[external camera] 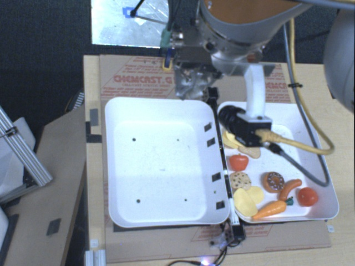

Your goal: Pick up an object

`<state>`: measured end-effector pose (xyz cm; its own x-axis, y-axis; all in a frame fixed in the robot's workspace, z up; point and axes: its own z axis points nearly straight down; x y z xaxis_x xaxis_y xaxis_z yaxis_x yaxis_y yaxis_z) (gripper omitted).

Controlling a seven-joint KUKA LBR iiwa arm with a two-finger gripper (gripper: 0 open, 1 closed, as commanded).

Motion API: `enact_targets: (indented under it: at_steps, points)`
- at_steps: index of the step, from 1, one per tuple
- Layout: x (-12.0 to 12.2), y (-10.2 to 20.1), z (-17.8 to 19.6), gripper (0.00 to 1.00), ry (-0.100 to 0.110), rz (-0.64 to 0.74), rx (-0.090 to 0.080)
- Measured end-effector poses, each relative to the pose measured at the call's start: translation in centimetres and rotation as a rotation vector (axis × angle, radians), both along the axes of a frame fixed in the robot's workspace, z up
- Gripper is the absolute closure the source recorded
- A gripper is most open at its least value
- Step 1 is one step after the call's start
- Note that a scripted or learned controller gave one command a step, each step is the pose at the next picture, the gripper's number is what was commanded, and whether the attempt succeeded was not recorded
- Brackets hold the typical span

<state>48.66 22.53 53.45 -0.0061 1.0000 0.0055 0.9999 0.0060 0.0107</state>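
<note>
Nearest, in the right bin (331, 203), a tapered orange carrot (270, 208) with a green stub lies just beside two pale yellow wavy crisps (247, 199). A glossy round tomato (307, 195) sits at the carrot's far right, with a curved brown-orange sausage (289, 188) touching it. Behind these come a ring donut (273, 180) with dark icing and a flat speckled cookie (240, 180), then a small red rounded piece (238, 162), and farther still a flat cream-yellow piece (233, 141), partly covered. The left bin (161, 165) is smooth white plastic with rounded corners and a few dark dots on its floor. Both bins rest on printed cardboard (138, 79) over the tan table (61, 165). The metallic hand (191, 87) hangs at the far rim where the bins meet, well apart from the food; whether it is clenched or released cannot be told
</note>
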Motion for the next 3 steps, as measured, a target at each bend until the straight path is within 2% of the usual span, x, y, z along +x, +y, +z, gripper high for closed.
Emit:
enact_targets:
  at_steps: [1, 2, 3]
  points:
    - [0.0, -8.2, 0.1, 1.0, 0.008, -0.012, -0.006]
    - [-0.1, -1.1, -11.3, 1.0, 0.019, 0.003, -0.008]
    - [0.0, 0.5, -1.3, 1.0, 0.0, 0.0, 0.001]
